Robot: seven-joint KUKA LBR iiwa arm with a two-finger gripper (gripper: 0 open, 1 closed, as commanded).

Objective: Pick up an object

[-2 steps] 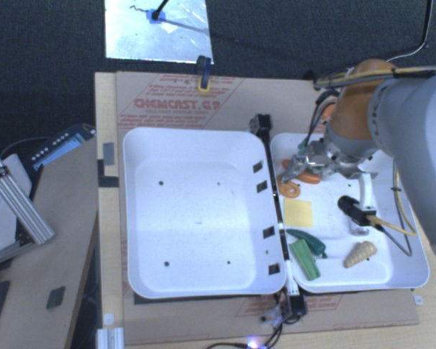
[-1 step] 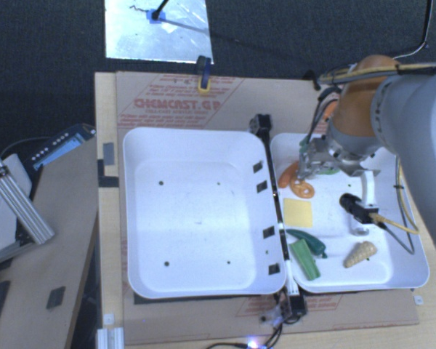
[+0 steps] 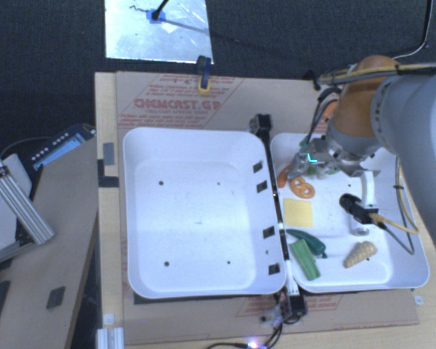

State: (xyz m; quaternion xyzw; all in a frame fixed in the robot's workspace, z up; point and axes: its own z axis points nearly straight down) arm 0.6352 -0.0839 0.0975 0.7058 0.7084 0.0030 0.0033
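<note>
My gripper is low in the far left part of the right bin, just above an orange pretzel-shaped piece. A small orange piece lies close to its left, against the bin wall. Nearer the front of this bin lie a flat yellow square, a dark green curved piece, a light green block and a tan cone. Nothing visible hangs from the gripper.
The left bin sits beside the right one, parted from it by a ridge with black clips. The grey arm crosses the right bin's far right side. A shiny plate lies beyond the bench.
</note>
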